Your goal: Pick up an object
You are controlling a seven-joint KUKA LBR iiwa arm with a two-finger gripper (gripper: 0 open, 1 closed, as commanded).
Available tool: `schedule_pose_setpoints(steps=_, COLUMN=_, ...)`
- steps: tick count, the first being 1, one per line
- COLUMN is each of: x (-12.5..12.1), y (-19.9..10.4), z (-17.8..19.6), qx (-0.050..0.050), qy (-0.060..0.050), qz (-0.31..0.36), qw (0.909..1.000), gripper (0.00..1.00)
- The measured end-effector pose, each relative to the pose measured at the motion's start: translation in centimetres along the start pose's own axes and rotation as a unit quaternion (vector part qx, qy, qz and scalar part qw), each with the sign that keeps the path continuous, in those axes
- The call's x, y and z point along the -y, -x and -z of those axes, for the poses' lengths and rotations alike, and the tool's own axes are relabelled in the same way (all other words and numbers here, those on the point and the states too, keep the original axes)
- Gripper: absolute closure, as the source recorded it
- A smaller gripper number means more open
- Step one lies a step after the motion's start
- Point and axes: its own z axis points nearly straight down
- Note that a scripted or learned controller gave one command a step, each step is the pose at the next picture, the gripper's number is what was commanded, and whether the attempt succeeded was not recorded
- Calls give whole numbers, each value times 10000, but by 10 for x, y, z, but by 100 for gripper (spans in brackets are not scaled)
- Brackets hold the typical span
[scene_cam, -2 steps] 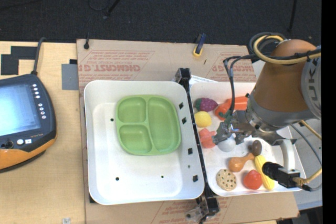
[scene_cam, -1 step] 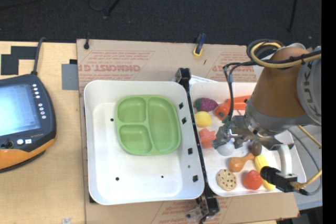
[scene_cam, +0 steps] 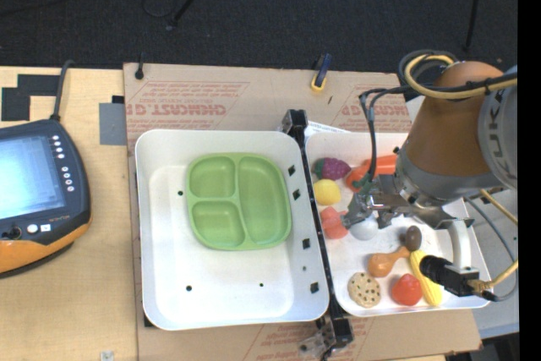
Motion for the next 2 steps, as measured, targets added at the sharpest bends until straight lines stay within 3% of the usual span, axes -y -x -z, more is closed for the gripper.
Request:
schedule_pose_setpoints(steps=1, x=14, y=-3, z=-9, qx=-1, qy=-10, qz=-20, qw=10000, gripper=100)
schedule_pose_setpoints(steps=2, x=15, y=1, z=8, qx=0, qy=5, qz=-25, qw=10000, gripper=100)
